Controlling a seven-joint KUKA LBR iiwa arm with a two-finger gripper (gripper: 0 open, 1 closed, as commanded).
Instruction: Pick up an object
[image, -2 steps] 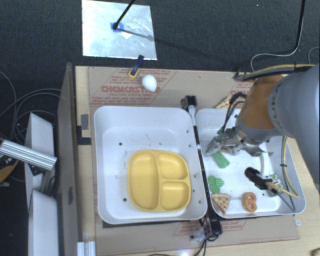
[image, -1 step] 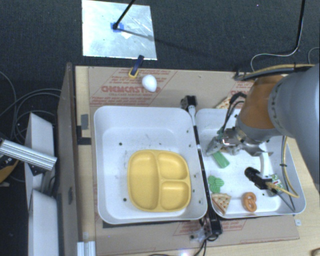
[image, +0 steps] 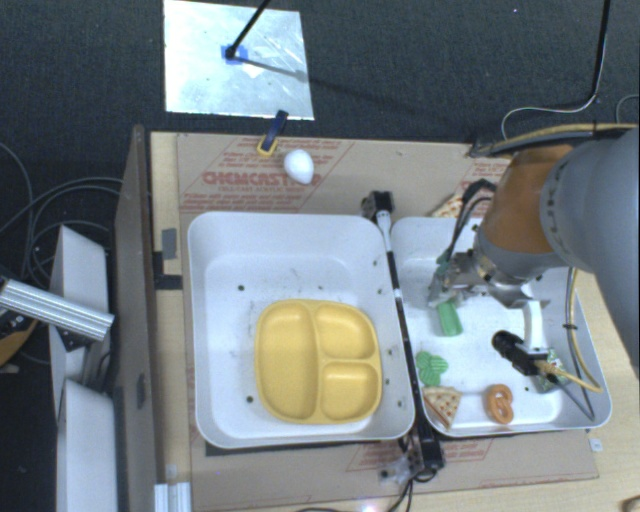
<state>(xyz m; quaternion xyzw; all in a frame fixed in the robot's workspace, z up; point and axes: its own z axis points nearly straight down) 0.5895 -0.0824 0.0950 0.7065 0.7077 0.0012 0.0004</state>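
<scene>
Gripper (image: 446, 290): above right bin (image: 570, 420), finger state cannot be told.
Green cylinder (image: 448, 319): just below gripper, lying flat, long axis 11-to-5 o'clock.
Yellow tray (image: 318, 360): left bin (image: 230, 300).

One camera, fixed high above the bench (image: 330, 160), looking down at a slant. It stands well back: both white bins sit side by side mid-frame, the left bin (image: 215, 300) and the right bin (image: 575, 350), with dark floor (image: 80, 80) visible around them. The arm (image: 570, 200) comes in from the right edge, nearer the lens than the bins.
</scene>
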